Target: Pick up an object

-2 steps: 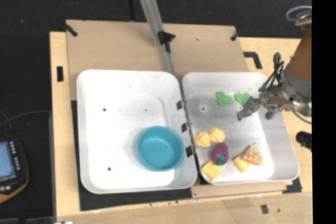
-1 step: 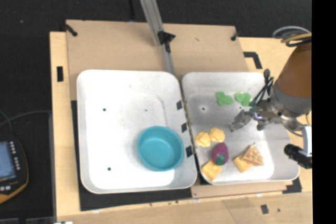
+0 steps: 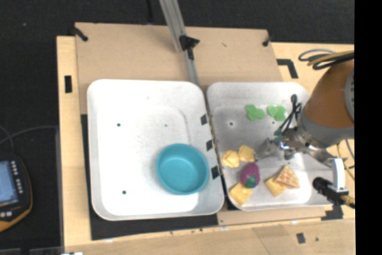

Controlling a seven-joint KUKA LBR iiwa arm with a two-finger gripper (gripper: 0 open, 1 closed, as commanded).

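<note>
The right white bin (image 3: pixel 234 100) holds several small toys. Two green pieces (image 3: pixel 255 111) (image 3: pixel 276 111) lie near its back. Two yellow chunks (image 3: pixel 231 158) (image 3: pixel 246 154) sit at its left, and a third yellow chunk (image 3: pixel 241 193) lies at the front. A purple toy with a green tip (image 3: pixel 250 175) rests between them. An orange-yellow wedge (image 3: pixel 287 178) lies front right. My gripper (image 3: pixel 279 144) hangs low over the bin's middle right, just right of the yellow chunks and above the wedge; nothing visibly sits in it.
The left white bin (image 3: pixel 119 98) carries a blue bowl (image 3: pixel 182 168) at its front right. A slanted metal pole (image 3: pixel 170 3) rises behind the bins. The arm's orange band (image 3: pixel 331 101) overhangs the right bin's right edge. A handheld pendant (image 3: pixel 12 188) lies far left.
</note>
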